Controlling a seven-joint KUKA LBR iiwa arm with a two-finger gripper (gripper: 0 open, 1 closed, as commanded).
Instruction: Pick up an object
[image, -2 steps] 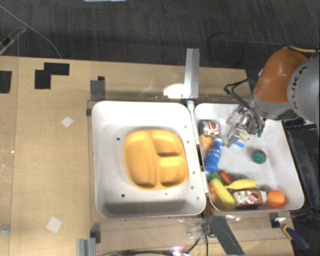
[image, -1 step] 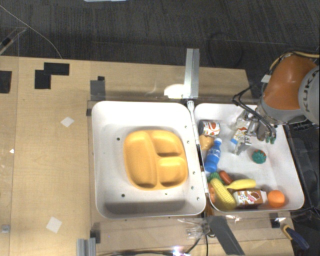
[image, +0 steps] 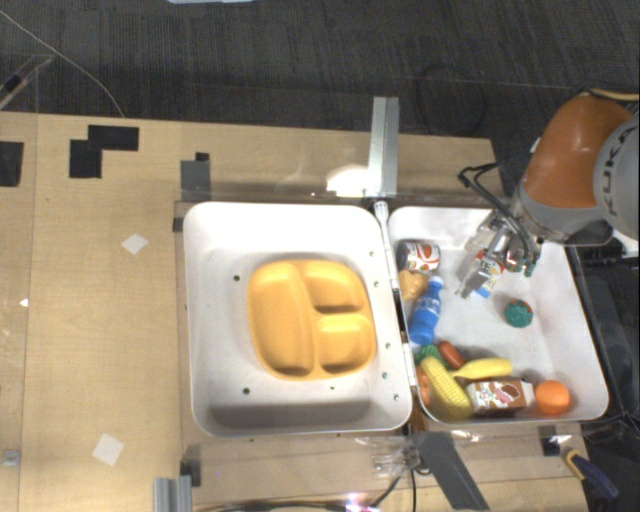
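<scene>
Over the right-hand bin (image: 590, 345) I am hanging my claw (image: 487, 268), with my grey wrist and orange band (image: 570, 155) reaching down toward it from beyond the bin's far right corner. My two fingers are pointing down and leftward into the bin, and they are standing a little apart, so I am calling the claw released. Something small with red and blue on it is showing at my fingertips (image: 480, 283), but I cannot tell whether that is part of me or a thing I am touching, and nothing is sitting plainly between my fingers.

Everything I might take is lying in that same bin. A green ball (image: 518, 314) is resting just beside my claw, toward the bin's near edge. A blue bottle (image: 425, 313) is lying along the bin's left wall, with a red and white can (image: 420, 257) beyond it. Along the bin's near wall a corn cob (image: 444, 388), a banana (image: 482, 369), a labelled can (image: 499, 397) and an orange (image: 553, 397) are crowding together.

Left of this bin, the other bin (image: 215, 300) is holding a yellow divided tray (image: 310, 316).
</scene>
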